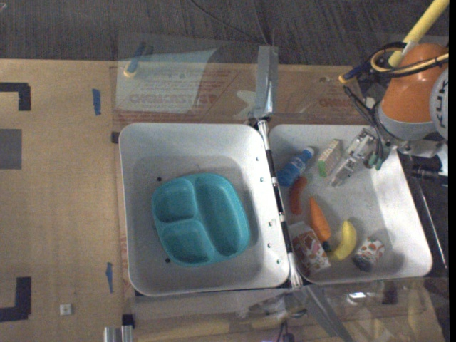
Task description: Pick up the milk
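Note:
The milk (311, 251) is a small white carton with red print. It lies in the front left corner of the right bin (410, 212), next to the divider. My gripper (345, 171) hangs over the back middle of that bin, well behind the carton and to its right. It is just right of a small pale box (328, 157). Nothing shows between the gripper and the milk except an orange carrot (319, 219).
The right bin also holds a blue bottle (295, 167), a red item (297, 194), a banana (345, 240) and a small printed cup (368, 254). In the left bin (135, 162) lies a teal divided plate (201, 219). The arm (413, 98) stands over the right bin's back right corner.

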Motion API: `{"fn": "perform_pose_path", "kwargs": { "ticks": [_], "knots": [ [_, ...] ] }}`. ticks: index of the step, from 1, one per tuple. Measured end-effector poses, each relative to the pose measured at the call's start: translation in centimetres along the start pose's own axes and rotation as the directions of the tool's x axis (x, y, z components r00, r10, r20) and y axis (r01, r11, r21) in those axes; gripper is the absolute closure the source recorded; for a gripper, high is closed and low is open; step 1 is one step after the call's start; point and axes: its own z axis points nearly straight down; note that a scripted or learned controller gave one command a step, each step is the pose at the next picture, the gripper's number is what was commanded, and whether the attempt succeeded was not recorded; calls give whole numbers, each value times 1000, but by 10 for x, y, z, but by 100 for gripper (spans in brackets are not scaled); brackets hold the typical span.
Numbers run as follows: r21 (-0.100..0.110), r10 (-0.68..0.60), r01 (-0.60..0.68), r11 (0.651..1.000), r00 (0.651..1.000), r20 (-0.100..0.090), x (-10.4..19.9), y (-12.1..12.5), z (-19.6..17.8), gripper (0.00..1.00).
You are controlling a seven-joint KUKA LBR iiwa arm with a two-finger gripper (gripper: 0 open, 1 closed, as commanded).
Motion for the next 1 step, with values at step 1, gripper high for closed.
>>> {"fn": "perform_pose_path", "kwargs": {
  "ticks": [1],
  "knots": [
    [-1, -268, 268, 964, 964, 1, 8, 13, 3, 0]
  ]
}}
